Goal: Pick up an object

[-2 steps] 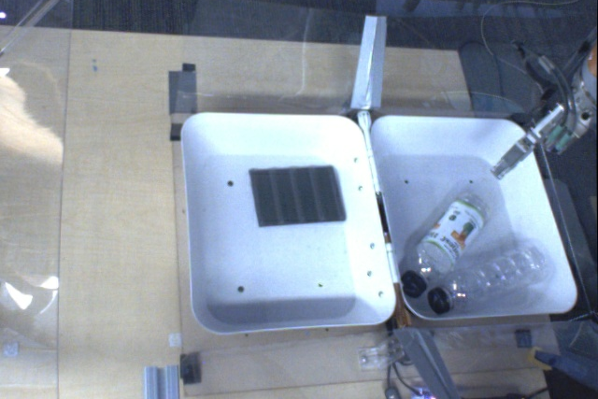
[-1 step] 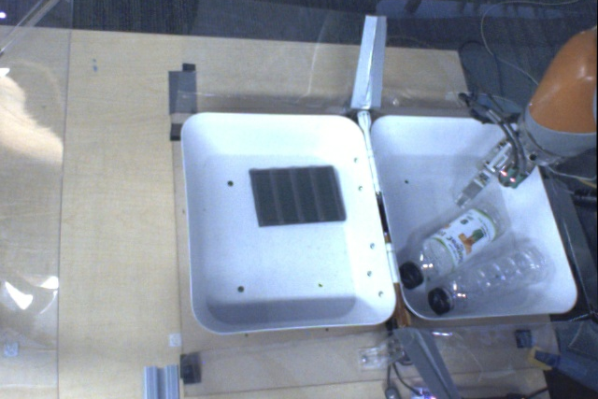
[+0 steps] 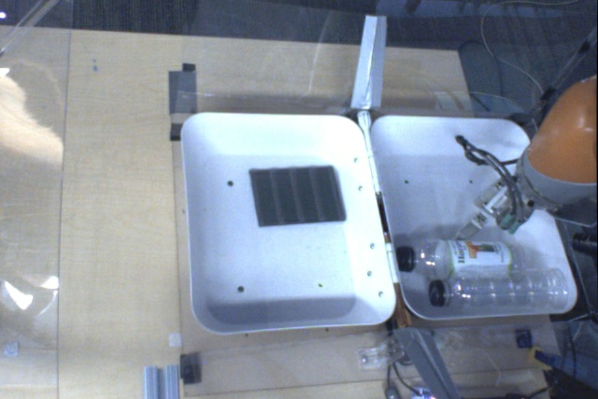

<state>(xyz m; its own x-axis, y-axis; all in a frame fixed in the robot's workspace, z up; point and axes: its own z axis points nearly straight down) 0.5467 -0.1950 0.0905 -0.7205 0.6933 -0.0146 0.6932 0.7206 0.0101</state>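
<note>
- The left bin (image 3: pixel 280 224) holds a dark ribbed mat (image 3: pixel 297 195) at its middle.
- The right bin (image 3: pixel 430 154) holds two clear bottles (image 3: pixel 486 276) lying side by side along its near wall, black caps pointing left.
- My gripper (image 3: pixel 495 212) hangs just above the farther bottle; I cannot tell how my jaws stand.
</note>
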